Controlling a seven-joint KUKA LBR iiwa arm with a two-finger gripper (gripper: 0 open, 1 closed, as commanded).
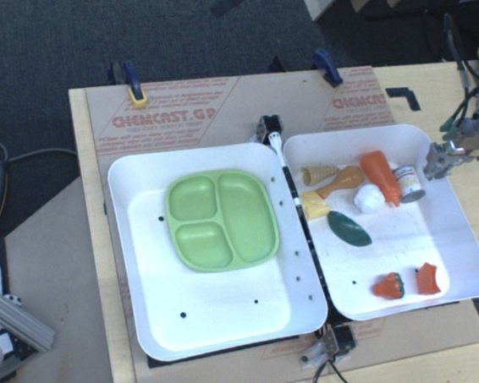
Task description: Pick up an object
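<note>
From the overhead camera view, a tan counter (215, 117) printed with red lettering carries two shallow white plastic bins side by side. The left white bin (151, 323) holds a pale green plastic plate (223, 219) divided into three compartments, lying flat in the bin's upper middle. The right white bin (457, 240) holds the loose objects: an orange bottle-shaped toy (379, 175) lies slanted near the top, with a small silver-and-white can (408, 183) touching its right side and a white rounded lump (368, 198) just at its lower left. A tan cone-like piece (321, 173) and an orange-tan drumstick-shaped toy (342, 182) lie beside each other near the bin's left wall, above a yellow block (314, 205). A dark green oval leaf-shaped toy (349, 228) rests below them, apart from the rest. Near the bottom edge sit a red strawberry-like toy (388, 286) and a red-orange chunk (427, 278), close but not touching. The metallic grey gripper (442, 159) hangs at the bin's upper right rim, just beside the can; whether it is spread or pressed together cannot be told, and nothing shows in its grasp.
</note>
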